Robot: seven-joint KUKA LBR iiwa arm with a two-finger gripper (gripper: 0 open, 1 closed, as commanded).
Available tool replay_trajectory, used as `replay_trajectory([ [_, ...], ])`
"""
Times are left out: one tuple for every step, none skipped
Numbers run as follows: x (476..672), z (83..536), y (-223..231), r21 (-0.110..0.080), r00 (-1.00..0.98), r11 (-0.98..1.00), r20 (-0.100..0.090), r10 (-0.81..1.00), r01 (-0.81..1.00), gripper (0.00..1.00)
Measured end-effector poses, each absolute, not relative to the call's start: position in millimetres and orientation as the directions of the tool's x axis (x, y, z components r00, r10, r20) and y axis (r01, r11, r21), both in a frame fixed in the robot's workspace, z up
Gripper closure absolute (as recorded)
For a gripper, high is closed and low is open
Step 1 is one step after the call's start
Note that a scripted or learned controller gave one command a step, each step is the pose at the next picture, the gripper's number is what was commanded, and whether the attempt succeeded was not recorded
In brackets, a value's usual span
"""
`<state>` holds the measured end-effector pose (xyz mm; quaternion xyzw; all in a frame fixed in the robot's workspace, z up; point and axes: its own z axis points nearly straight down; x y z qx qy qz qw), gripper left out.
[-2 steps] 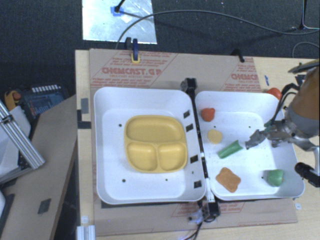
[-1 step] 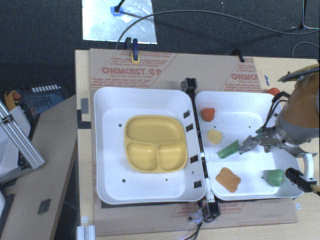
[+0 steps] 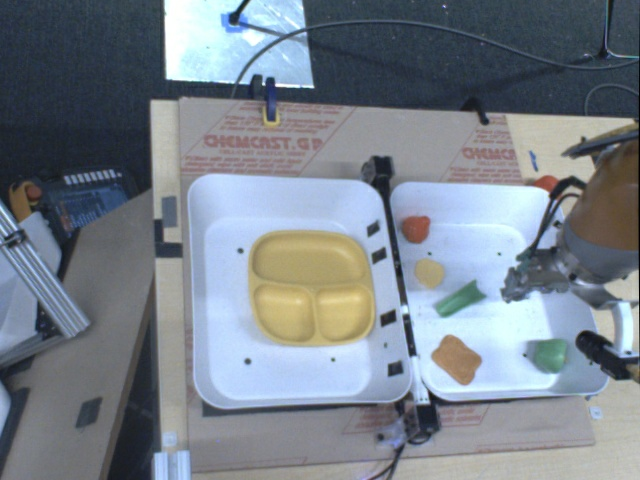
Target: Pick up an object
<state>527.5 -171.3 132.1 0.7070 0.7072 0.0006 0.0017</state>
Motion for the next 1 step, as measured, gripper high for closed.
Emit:
replay_trajectory([
  [535.1, 177.2, -171.2, 0.006, -0.004, 0.004, -0.002, 1.0, 1.0, 1.0],
])
